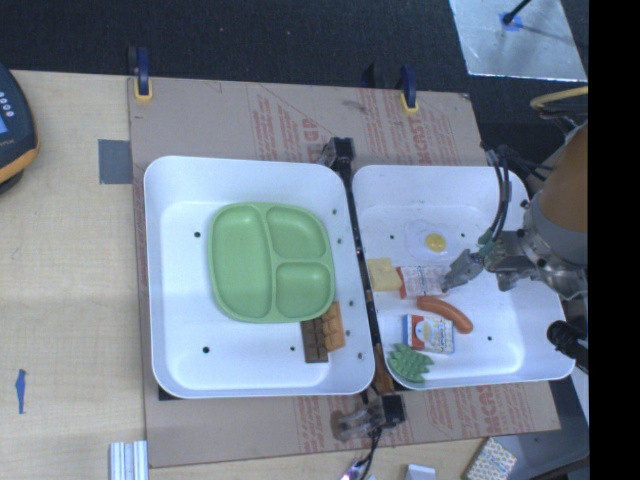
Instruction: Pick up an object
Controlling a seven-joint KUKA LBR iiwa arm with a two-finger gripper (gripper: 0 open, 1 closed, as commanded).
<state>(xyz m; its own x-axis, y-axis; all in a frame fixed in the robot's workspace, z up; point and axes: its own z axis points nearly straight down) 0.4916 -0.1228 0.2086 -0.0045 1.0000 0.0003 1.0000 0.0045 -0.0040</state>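
Note:
The right bin holds several toy foods: a fried egg, a tan square slice, an orange-red sausage, a small carton and a green leafy piece at the front rim. My gripper hangs over this bin, just above and to the right of the sausage's upper end, beside the tan slice and below the egg. Nothing shows in its grasp. The grey arm comes in from the right edge.
The left bin holds a green divided plate and a brown waffle-like bar near its front right corner. A black divider runs between the bins. Clamps and cardboard surround them.

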